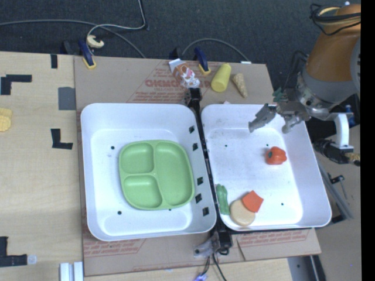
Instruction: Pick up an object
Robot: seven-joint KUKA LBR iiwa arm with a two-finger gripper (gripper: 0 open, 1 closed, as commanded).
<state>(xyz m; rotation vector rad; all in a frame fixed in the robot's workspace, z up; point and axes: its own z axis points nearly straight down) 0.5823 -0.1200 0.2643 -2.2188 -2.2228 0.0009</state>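
Observation:
My gripper hangs over the far right part of the right bin, open, with nothing between its two grey fingers. A small red pepper-like toy lies in that bin just below the gripper. Near the bin's front edge sit an orange wedge, a tan round piece and a green pod along the left wall. The left bin holds a green divided plate.
Behind the bins on the cardboard lie a yellow cylinder, a tan cone and a small printed packet. Blue clamps and cables sit at the back. The arm's bulk stands at the right of the right bin.

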